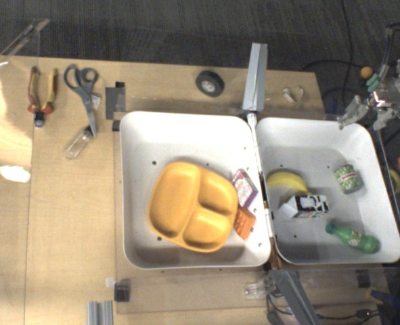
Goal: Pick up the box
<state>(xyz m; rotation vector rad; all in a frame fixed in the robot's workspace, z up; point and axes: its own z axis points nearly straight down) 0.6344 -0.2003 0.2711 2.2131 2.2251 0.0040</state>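
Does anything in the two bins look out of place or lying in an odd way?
Slightly. The orange box and a purple packet sit wedged between the yellow tray and the left bin's right wall. In the right bin, the green bottle lies on its side.

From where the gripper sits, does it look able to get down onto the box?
Probably yes. The box lies in the right bin, open from above, though the banana touches its left end. The gripper is at the bin's far right corner.
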